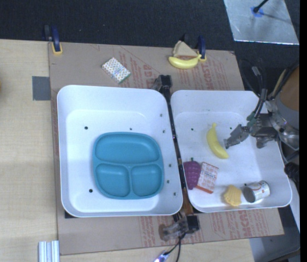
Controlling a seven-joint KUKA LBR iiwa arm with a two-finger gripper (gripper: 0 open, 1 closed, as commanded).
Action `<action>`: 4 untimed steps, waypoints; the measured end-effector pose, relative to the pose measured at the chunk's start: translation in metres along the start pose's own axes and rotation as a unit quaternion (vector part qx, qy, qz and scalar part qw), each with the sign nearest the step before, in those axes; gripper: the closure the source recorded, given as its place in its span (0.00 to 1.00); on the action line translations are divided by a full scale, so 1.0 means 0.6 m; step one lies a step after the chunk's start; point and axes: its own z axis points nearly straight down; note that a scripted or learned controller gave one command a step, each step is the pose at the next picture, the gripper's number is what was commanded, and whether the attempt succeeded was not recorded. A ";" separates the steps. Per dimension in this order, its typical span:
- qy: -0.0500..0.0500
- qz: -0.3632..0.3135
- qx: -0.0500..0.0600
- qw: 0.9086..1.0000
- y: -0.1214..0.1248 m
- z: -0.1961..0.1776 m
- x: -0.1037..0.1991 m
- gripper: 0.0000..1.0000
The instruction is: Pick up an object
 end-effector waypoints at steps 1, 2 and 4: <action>-0.001 0.000 0.000 1.000 0.133 0.225 0.058 0.00; 0.000 0.000 0.001 1.000 0.118 0.224 0.009 0.00; 0.000 -0.001 0.000 1.000 0.073 0.057 0.160 1.00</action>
